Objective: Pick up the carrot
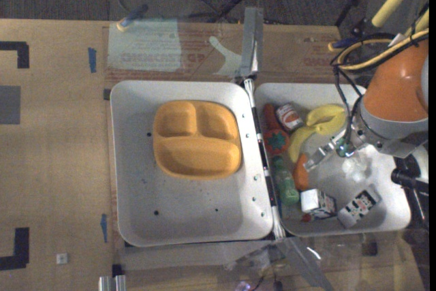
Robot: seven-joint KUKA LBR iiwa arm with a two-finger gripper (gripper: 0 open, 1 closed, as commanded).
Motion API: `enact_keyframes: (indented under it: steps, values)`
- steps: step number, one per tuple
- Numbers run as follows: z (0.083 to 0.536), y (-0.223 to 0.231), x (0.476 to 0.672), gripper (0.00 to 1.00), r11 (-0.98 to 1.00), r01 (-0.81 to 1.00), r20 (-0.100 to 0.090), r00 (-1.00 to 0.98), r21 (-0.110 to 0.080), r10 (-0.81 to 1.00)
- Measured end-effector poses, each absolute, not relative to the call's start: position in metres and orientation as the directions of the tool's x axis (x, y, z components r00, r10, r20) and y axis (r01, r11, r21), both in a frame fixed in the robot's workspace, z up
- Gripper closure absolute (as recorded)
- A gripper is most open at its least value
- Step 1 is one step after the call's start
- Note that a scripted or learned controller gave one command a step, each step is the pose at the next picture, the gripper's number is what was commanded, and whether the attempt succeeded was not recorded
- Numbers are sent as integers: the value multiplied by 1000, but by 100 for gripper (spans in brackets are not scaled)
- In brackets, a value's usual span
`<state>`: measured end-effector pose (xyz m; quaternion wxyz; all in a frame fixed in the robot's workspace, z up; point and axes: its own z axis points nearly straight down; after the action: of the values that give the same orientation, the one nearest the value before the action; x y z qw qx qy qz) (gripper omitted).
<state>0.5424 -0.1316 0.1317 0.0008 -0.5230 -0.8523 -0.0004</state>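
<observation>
The orange divided plate (197,138) is lying in the left bin (129,167); the carrot (302,172) is resting among toy foods (bananas (315,125)) in the right bin (395,211), just beside the gripper (317,159), whose grasp I cannot tell.

Two shallow white plastic bins sit side by side: the left bin (129,167) and the right bin (392,215). In the left bin lies one orange plastic plate with three compartments (197,138). The right bin holds one yellow banana (315,125), one small orange carrot (301,172), one green bottle-shaped item (285,182), one small red-and-white can (289,116), and two small white printed cartons, one (317,202) beside the other (359,206).
</observation>
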Motion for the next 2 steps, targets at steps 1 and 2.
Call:
enact_keyframes:
  steps: [1, 2]
  values:
    - [109, -125, 522, 0, 612, 791, -22, -611, 21, 791]
    - [174, -125, 543, 0, 487, 873, -3, -487, 3, 873]
